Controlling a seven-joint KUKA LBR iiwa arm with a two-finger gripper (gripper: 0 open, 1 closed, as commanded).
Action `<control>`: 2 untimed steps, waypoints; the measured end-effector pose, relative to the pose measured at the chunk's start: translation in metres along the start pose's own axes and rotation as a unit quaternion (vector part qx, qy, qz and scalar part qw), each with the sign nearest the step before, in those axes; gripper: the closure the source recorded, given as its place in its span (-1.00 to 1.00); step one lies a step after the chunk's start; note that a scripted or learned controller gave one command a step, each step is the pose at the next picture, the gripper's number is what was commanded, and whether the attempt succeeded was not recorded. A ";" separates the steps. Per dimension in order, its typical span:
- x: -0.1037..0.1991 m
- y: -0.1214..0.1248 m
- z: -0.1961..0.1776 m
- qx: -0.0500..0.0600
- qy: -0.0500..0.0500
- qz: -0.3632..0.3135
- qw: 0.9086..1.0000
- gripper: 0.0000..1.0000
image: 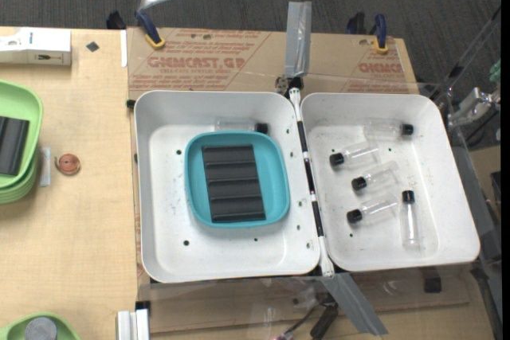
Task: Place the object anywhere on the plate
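The square teal plastic plate (237, 178) with rounded corners sits in the middle of the left white bin (159, 251), and a dark ribbed insert (233, 183) lies on it. Just behind the plate, near the bin's back wall, lies one clear vial with a black cap (239, 126), faint against the white.

To the right of the plate, across the seam between the bins, the right white bin (454, 239) holds five more clear plastic vials with black caps. The nearest to the plate (354, 154) lies at a slant, with another (374, 177) and a third (371, 211) just below it. A fourth (409, 217) lies further right of the plate, and a fifth (389, 128) lies at the far right corner, near the back wall.

The gripper's state cannot be judged from this view — a grey metal part (476, 103) shows at the right edge, well away from the plate, but no fingertips can be made out.

Nothing rests on the plate besides the insert, so the task looks not yet begun.

The risks are plain enough. The vials are round and smooth — one could roll away or slip out under a closing pinch. They lie close together, so a descent on one may knock its neighbour. Carried over the raised seam, a low vial could catch the bin rims. Set on the ribbed insert, it may roll off toward the plate's edge.
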State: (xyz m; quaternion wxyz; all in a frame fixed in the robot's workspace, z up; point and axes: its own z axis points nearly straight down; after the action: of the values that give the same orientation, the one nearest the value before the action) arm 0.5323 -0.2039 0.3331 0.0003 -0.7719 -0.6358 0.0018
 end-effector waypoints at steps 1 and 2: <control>0.003 0.067 -0.099 0.000 0.000 0.053 0.999 -1.00; 0.003 0.067 -0.098 0.000 0.000 0.053 0.999 -1.00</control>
State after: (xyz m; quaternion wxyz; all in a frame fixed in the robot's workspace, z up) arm 0.5991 -0.2136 0.4314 0.0004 -0.8046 -0.5938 0.0019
